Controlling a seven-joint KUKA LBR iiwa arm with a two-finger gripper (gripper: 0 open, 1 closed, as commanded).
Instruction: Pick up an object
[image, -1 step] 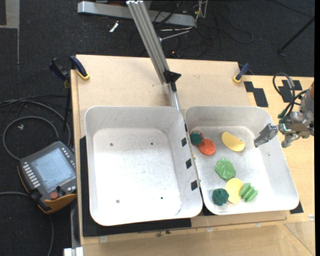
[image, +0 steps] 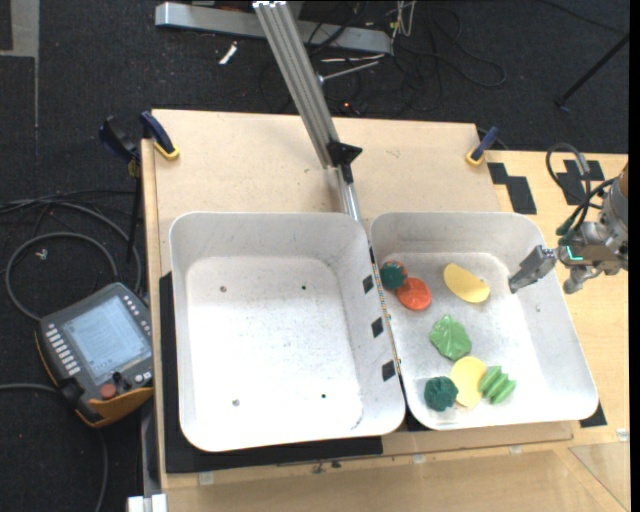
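Objects for picking all lie in right shallow white bin (image: 560, 345). Grey two-finger gripper (image: 552, 270) hangs at that bin's right wall, fingers spread apart, nothing between them. Nearest: yellow oval piece (image: 466, 283), then orange-red round piece (image: 413, 294) touching dark green piece (image: 392, 273). Lower: light green leafy piece (image: 450, 337), pale yellow round piece (image: 468, 378), bright green ridged piece (image: 497, 385), dark green lump (image: 439, 393).

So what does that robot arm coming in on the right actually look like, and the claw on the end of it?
What shows of the arm is a pale grey, rounded metal wrist, with green and dark cables looping over it. A small turquoise light or marking glows near its end. The claw is made of dull grey metal fingers, blocky and angular, sticking out from the wrist over the right bin.
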